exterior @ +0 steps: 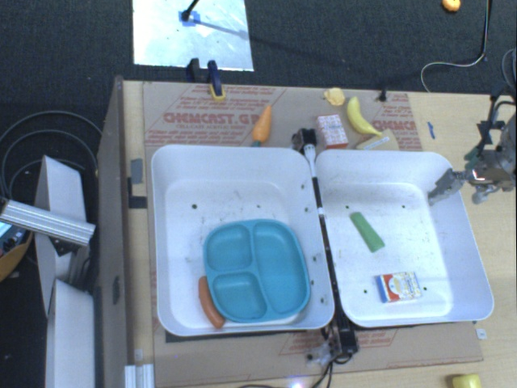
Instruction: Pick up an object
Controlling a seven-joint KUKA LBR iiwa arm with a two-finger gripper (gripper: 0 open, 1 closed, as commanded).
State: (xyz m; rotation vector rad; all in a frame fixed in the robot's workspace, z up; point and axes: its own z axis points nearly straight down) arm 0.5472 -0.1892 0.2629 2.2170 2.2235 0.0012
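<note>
The right bin [452, 217] holds a green stick-shaped block [367, 231] near its middle and a small red, white and blue carton [398, 286] toward its front. In the left bin [174, 208] lie a blue divided tray [256, 269] and an orange hot dog [210, 301] by the tray's front left corner. My gripper [446, 186] sits at the right bin's far right edge, reaching in from the right, above the rim and well apart from the green block and the carton. Nothing shows between its fingers.
Behind the bins on the cardboard lie a carrot [261, 124], a banana [360, 119], a small pink box [332, 131] and a yellow piece [334, 97]. A blue clamp [212, 74] stands at the back edge. Cables run at the far right.
</note>
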